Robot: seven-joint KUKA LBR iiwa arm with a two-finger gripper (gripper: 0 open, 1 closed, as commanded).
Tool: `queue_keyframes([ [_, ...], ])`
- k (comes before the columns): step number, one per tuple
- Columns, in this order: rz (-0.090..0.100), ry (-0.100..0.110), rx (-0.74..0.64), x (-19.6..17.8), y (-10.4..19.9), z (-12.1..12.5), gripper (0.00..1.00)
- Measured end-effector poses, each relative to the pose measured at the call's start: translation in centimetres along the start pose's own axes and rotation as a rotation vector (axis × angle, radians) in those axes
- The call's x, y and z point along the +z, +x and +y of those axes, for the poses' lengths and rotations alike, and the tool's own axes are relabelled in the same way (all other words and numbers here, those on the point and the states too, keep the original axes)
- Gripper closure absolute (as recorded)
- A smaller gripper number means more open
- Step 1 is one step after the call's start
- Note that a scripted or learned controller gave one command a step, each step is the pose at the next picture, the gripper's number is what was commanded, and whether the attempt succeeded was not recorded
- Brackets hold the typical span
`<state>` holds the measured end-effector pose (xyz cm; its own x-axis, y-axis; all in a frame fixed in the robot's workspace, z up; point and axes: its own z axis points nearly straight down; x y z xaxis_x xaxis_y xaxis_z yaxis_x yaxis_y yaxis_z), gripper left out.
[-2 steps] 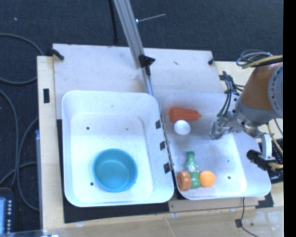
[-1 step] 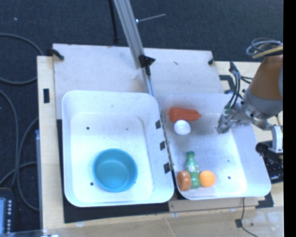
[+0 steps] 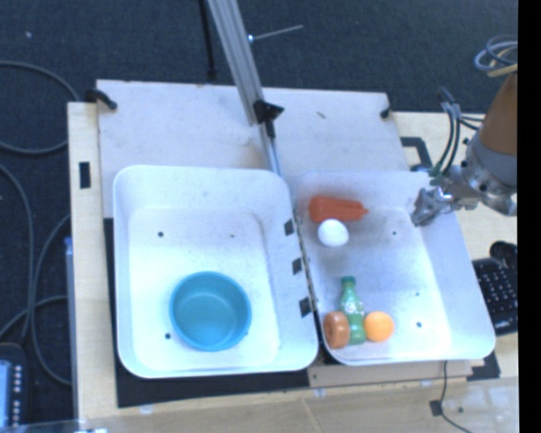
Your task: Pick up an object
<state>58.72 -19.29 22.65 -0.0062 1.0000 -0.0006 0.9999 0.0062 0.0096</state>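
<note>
The left bin (image 3: 207, 188) holds a blue bowl (image 3: 210, 310) near its front. The right bin (image 3: 451, 305) holds an orange carrot-like piece (image 3: 336, 209) touching a white egg (image 3: 333, 234) at the back, and a green bottle (image 3: 349, 307), a brown ball (image 3: 336, 329) and an orange ball (image 3: 379, 327) clustered in front. The gripper (image 3: 426, 207) hangs over the right bin's back right rim; whether it is spread or closed, I cannot tell.

White egg (image 3: 333, 234), touching orange carrot-like piece (image 3: 336, 209)
</note>
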Motion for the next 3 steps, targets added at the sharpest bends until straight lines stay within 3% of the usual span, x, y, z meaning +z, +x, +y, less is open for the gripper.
queue_keyframes([
  [1, 0.0, 0.012, 0.002, 1.6, -0.2, 0.0, 1.0],
  [2, 0.0, 0.002, -0.003, 0.4, 4.5, 1.1, 1.0],
  [3, 0.003, 0.012, -0.002, 1.0, 9.9, 1.2, 1.0],
])
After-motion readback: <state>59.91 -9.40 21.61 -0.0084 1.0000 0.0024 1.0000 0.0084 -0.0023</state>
